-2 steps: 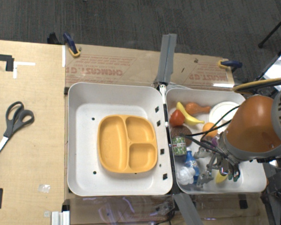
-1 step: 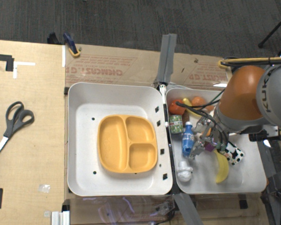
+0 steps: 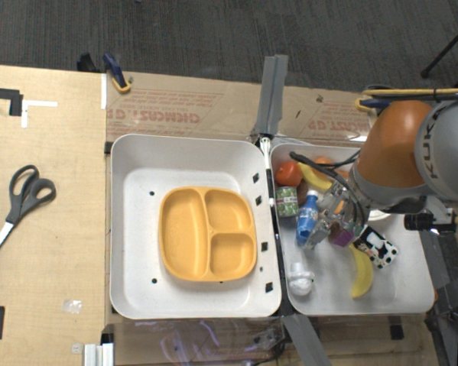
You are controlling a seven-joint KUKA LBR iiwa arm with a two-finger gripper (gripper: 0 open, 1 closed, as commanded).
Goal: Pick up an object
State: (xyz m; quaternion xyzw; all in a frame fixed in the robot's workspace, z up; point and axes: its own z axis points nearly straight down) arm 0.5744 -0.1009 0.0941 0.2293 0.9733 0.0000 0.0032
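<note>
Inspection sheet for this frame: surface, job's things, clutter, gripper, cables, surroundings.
Surface: two white bins, left bin, right bin, on a wooden bench.
Job's things: in the right bin, a tomato, blue bottle, green can, banana; in the left bin, an orange divided plate.
Clutter: scissors on the bench.
Gripper: gripper low over the right bin's items; finger state unclear.
Cables: nothing seen.
Surroundings: dark carpet, cardboard.

The cardboard (image 3: 188, 107) carries red print, seen upside down and mirrored. It cannot be read surely.
</note>
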